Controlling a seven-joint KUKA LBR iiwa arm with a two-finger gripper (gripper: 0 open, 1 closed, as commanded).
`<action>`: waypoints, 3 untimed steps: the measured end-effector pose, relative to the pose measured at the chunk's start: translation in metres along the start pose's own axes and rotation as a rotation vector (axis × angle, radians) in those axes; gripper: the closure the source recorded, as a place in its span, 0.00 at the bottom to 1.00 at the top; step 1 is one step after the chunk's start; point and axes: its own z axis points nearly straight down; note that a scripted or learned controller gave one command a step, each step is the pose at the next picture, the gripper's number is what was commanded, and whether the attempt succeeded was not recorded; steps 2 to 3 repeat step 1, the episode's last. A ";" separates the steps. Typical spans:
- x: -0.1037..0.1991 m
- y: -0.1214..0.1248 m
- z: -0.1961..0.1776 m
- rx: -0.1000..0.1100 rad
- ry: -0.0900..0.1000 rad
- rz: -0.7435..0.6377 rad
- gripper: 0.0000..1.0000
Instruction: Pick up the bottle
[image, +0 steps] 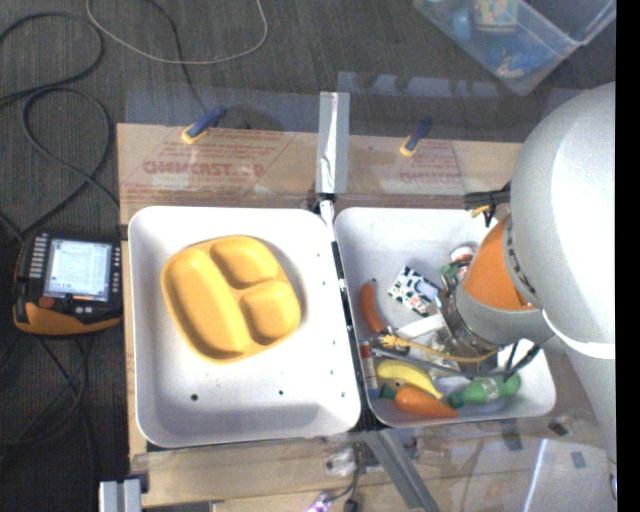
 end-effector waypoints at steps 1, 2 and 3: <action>-0.001 0.000 0.008 -0.001 0.000 -0.004 1.00; -0.001 0.000 0.008 -0.001 0.000 -0.004 1.00; -0.001 0.000 0.008 -0.001 0.000 -0.004 1.00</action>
